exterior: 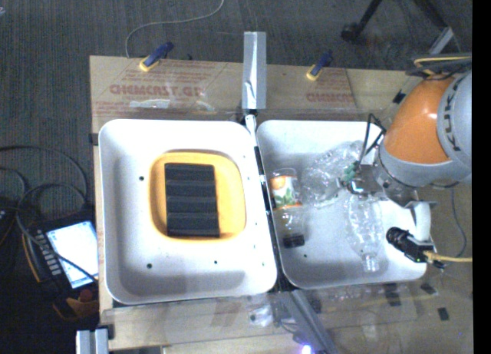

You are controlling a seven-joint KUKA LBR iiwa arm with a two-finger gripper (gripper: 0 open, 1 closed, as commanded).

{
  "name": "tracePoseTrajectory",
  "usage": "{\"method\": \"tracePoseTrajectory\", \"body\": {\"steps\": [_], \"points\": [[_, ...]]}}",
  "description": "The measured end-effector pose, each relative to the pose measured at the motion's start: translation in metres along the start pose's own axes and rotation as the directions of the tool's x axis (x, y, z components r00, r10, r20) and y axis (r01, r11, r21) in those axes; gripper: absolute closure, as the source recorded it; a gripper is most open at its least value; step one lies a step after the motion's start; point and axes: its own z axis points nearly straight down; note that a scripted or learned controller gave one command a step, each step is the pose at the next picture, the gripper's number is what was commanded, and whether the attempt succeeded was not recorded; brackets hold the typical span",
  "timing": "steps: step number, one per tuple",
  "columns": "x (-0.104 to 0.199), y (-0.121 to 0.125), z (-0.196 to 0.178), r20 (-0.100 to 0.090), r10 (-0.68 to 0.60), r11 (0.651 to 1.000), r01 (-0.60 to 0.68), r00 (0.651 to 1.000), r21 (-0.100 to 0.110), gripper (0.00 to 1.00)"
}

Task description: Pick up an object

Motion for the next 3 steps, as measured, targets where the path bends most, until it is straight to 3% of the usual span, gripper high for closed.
{"method": "tracePoseTrajectory", "body": {"steps": [1,2,3], "points": [[-0.042,0.020,0.052,0.003,-0.160,0.987,0.160,0.987,-0.011,0.00],[-0.054,0.044,0.052,0.003,-0.205,0.979,0.205,0.979,-0.013,0.00],[-0.054,0.044,0.052,0.003,-0.204,0.979,0.204,0.979,-0.013,0.00]]}}
